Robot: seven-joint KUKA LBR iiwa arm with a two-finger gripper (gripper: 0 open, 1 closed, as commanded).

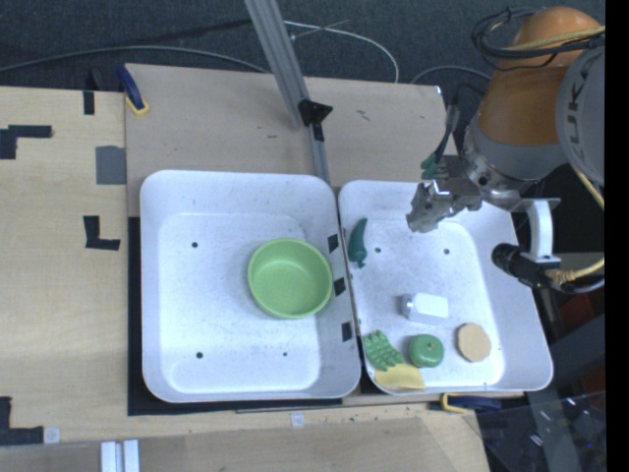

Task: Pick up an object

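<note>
My gripper (425,219) hangs over the back of the right bin (511,293), with nothing visible between its fingers. Below it in that bin lie a small white block (427,307), a round tan disc (474,342), a green round piece (426,350), a green leafy piece (379,347) and a yellow piece (401,378) at the front edge. A dark teal object (357,241) lies by the bin's left wall, left of the gripper. A green bowl (289,278) sits in the left bin (177,264).
A grey pole (280,52) slants down from the top to the seam between the bins. Cables (334,37) run behind the bench. The arm's orange and grey body (536,77) fills the upper right.
</note>
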